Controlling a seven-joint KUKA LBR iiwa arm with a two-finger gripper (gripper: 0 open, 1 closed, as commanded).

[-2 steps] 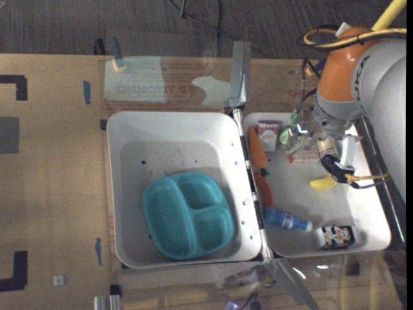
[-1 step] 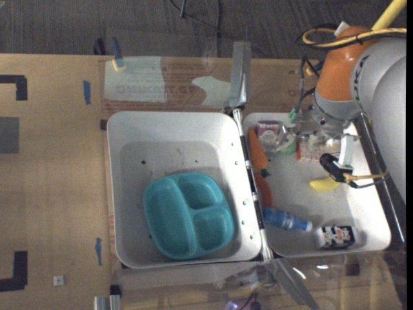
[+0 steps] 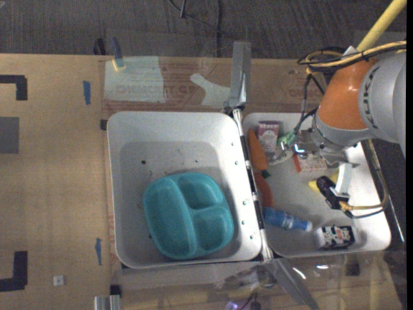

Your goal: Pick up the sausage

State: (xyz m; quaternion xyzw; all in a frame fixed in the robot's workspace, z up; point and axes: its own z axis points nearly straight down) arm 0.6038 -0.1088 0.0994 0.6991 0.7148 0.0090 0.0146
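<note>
Over the right bin (image 3: 381, 228), the claw (image 3: 298, 148) hangs near the sausage (image 3: 257, 151); its grip cannot be told.

The sausage (image 3: 257, 151) is a slim, orange-brown link lying flat on the floor of the right bin (image 3: 377, 237), close against that bin's left wall. It runs lengthwise along the wall, its upper end near the bin's top-left corner and its lower end pointing toward the middle of the bin. A second, redder elongated piece (image 3: 265, 190) lies just below it along the same wall; whether the two touch cannot be told. Nothing grips the sausage.
</note>
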